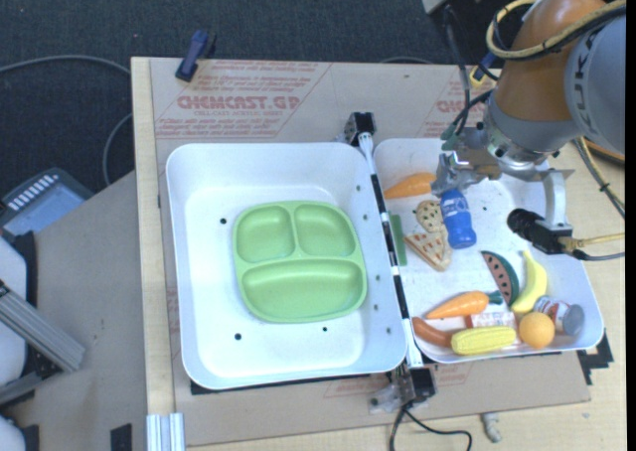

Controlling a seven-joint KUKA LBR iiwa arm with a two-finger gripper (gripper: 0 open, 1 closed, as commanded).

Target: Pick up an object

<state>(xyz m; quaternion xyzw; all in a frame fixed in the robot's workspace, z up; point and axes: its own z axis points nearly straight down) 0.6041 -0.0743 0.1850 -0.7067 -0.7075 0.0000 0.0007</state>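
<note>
My gripper (451,179) hangs over the back of the right bin (586,292), reaching in from the right. Directly under it lies a small blue bottle (458,222) with a white cap end pointing up toward the gripper; the two are touching or nearly so, and I cannot tell which. An orange wedge (410,185) lies just left of the gripper. Cracker and toast pieces (429,238) sit left of the bottle.
The right bin's front holds a watermelon slice (502,278), banana (534,281), carrot (457,305), corn cob (484,341), orange (537,330), sausage (430,332) and small can (568,317). A green divided plate (298,260) sits in the left bin (199,191).
</note>
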